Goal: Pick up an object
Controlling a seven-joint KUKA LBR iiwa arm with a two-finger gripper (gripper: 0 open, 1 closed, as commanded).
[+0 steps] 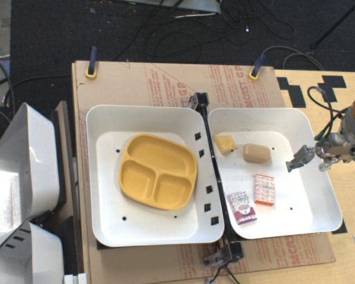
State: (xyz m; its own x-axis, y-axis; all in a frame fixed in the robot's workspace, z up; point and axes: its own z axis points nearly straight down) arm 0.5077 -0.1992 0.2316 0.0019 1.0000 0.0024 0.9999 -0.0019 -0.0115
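Hand [310, 156] over right bin's [296, 118] right edge, fingers apart, nothing held. Tan block [257, 153] well left of it. Tray [158, 171] in left bin [100, 158].

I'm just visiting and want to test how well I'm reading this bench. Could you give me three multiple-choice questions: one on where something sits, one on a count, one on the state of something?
1. Where does the yellow divided tray lie?
A. In the left bin
B. In the right bin
C. On the cardboard between the bins

2. How many loose items lie in the right bin?
A. Two
B. Four
C. Six

3. How does the tray lie?
A. Upside down
B. Propped on edge against the bin wall
C. Flat, with its compartments facing up

Answers: 1 A, the tray fills the middle of the left bin. 2 B, there are a yellow block, a tan lump, a red and white packet and a patterned packet. 3 C, its three hollows show from above.
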